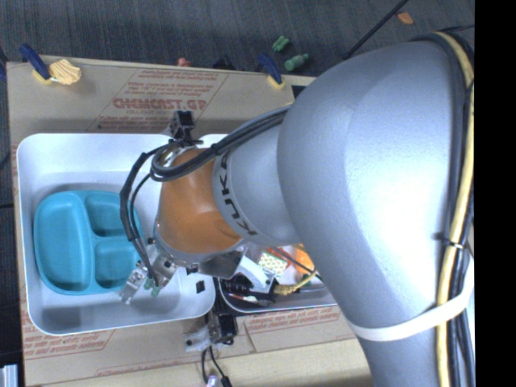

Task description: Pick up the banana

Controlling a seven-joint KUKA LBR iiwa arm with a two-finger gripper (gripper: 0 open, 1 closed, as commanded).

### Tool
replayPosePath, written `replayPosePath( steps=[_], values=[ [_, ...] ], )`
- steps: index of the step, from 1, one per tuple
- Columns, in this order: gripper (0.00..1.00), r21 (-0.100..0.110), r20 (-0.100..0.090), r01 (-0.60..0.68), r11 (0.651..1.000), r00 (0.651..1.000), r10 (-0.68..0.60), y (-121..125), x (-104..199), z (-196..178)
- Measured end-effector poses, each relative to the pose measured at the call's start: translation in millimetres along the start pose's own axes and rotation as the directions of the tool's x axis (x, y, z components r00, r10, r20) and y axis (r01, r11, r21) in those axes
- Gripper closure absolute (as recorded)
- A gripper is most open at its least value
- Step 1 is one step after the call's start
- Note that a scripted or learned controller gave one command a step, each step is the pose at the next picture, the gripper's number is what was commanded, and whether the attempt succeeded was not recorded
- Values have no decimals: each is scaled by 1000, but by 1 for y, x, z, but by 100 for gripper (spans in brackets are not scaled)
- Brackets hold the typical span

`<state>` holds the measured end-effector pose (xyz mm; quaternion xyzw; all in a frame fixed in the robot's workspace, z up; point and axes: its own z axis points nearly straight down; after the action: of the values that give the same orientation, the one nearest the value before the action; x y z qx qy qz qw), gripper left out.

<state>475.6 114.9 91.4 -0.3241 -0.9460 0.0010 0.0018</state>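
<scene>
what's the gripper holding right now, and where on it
Cannot be told: the gripper sits low in the left bin beside the blue tray, with nothing visibly between it.

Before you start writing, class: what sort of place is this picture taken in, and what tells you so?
Probably a robotics lab or test bench. A large grey arm reaches over a shallow white bin holding a blue divided tray, and the bin sits on a cardboard-covered bench with clamps.

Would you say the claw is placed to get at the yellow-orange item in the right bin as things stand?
Probably not yet: the claw sits in the left bin beside the blue tray, while the yellow-orange item, mostly hidden under the arm, lies well to its right.
</scene>
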Motion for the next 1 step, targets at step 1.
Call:
replayPosePath(
  steps=[1],
  values=[
    [0,-6,4,-213,977,977,213,-17,-13,-368]
  ],
)
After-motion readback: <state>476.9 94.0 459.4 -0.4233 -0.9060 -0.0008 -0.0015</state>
